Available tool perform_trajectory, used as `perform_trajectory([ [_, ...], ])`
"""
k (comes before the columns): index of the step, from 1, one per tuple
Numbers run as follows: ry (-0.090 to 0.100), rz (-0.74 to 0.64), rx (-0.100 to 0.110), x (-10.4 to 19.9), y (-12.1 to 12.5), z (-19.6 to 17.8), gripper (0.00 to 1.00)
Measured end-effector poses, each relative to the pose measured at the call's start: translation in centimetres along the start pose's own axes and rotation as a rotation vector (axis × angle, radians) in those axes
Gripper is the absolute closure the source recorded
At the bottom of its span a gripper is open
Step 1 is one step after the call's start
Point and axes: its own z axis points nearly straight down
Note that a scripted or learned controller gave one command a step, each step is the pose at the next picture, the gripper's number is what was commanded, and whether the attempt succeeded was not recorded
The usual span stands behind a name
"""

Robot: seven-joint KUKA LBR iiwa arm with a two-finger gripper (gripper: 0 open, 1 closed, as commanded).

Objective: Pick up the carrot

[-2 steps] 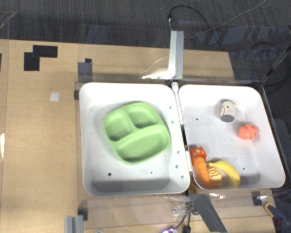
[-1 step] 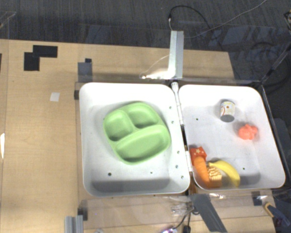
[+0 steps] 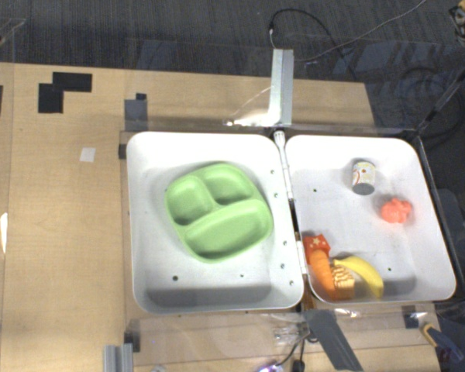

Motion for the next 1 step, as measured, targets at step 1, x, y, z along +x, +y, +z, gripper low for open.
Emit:
perform_trajectory([
  [1,0.001,0.000,0.000,0.40,0.06,-0.10,1.00],
])
